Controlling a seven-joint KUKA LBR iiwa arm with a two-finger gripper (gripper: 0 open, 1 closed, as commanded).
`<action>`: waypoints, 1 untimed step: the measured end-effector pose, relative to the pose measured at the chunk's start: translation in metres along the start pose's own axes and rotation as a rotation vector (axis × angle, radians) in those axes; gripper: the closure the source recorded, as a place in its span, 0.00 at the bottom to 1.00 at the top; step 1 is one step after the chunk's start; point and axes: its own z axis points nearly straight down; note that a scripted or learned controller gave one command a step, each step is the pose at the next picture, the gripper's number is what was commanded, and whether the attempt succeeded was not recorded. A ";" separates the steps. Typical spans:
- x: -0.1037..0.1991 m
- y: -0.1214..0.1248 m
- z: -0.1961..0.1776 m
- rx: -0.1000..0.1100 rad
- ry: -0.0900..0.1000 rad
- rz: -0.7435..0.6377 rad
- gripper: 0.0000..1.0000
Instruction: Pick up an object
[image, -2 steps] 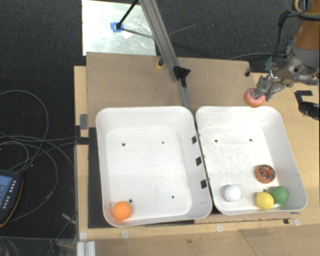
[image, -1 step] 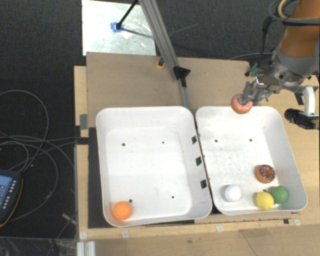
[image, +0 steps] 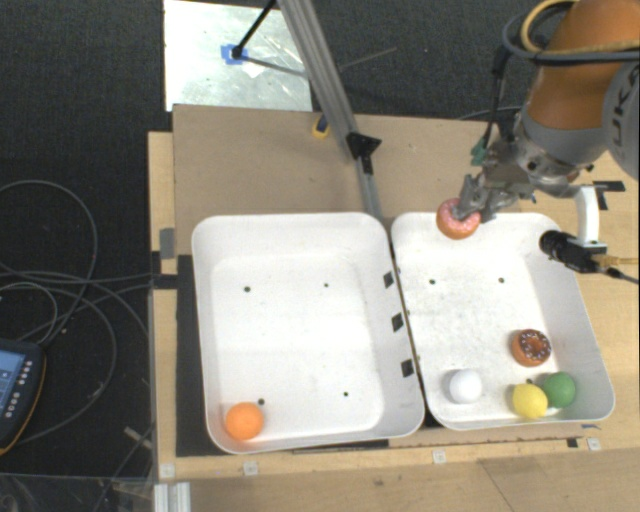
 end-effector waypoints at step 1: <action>0.042 -0.020 0.005 0.001 0.000 0.000 1.00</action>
